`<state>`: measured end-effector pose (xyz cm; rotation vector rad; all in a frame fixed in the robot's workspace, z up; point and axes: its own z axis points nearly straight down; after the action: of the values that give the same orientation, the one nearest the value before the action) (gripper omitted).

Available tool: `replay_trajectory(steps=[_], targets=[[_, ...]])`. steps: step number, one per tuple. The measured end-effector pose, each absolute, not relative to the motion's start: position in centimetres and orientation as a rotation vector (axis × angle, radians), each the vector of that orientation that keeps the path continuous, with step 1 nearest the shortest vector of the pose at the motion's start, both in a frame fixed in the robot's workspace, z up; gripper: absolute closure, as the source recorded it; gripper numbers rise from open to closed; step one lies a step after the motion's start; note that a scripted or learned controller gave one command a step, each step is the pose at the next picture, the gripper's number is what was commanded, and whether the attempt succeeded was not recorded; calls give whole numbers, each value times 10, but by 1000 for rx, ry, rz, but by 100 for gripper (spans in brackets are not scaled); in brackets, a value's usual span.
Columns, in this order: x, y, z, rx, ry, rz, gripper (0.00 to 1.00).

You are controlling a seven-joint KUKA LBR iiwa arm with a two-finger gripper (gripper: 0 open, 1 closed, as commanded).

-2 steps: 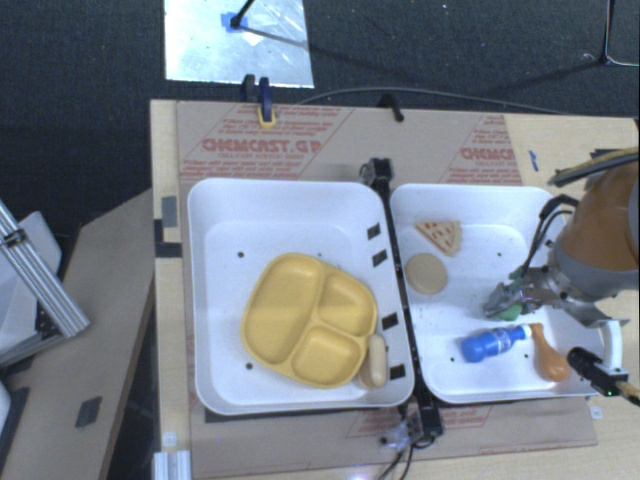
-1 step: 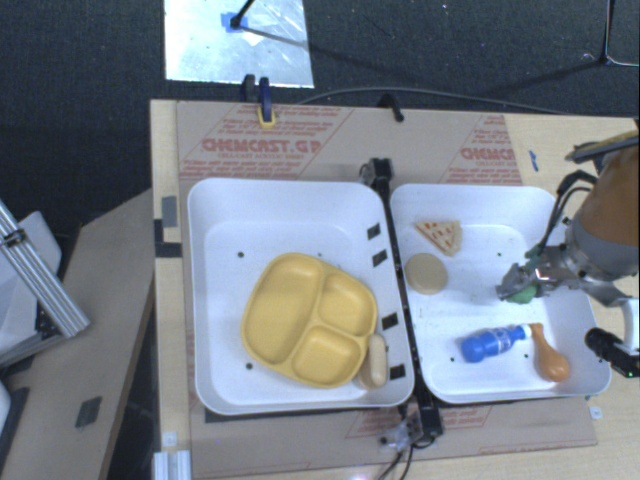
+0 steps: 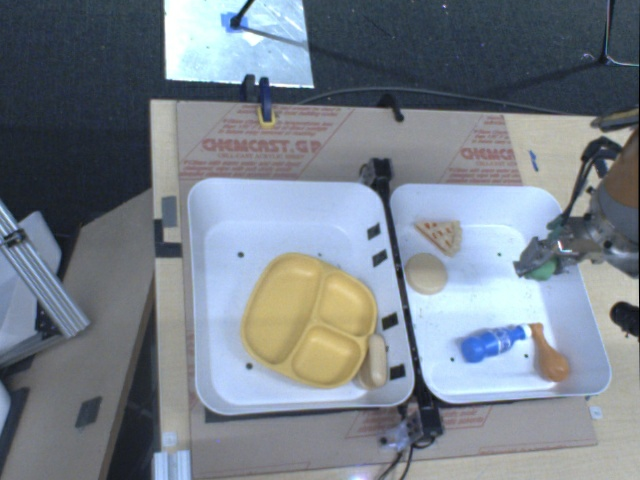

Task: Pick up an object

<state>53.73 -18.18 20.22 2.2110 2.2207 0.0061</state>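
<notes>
My hand (image 3: pixel 537 261): at the right edge of the right bin, near its rim, dark fingers pointing left; something green sits at the tips, too small to tell what it is
Hand state: cannot tell whether my fingers are apart or together
Right bin (image 3: pixel 470 376): shallow, white, holds four loose things
Blue bottle (image 3: pixel 493 342): lying on its side near the bin's front, bright blue body, white cap end pointing right toward the orange piece
Orange piece (image 3: pixel 548 355): drumstick-like shape, thin end up, fat end down, just beside the bottle's cap, close to the bin's front right corner
Tan round thing (image 3: pixel 426 273): pale beige, bun-like, near the bin's left wall
Wedge (image 3: pixel 440 234): tan triangle with a waffle-like pattern, toward the back of the bin, just above the round thing
Nearest to my hand: none touching; wedge and bottle both lie well apart from it
Left bin (image 3: pixel 225 228): white, same shape, touching the right bin along the middle
Yellow tray (image 3: pixel 308 318): divided into compartments, lying tilted in the left bin
Beige roll (image 3: pixel 375 359): small oblong, against the tray's lower right edge
Table (image 3: pixel 170 168): light wood with a printed cardboard sheet under both bins
</notes>
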Motion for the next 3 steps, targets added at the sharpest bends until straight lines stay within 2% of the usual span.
replay_trajectory(steps=[1,3], targets=[[539,-188,265,2211,2220,6,100],[544,-85,242,2211,2231,4,100]])
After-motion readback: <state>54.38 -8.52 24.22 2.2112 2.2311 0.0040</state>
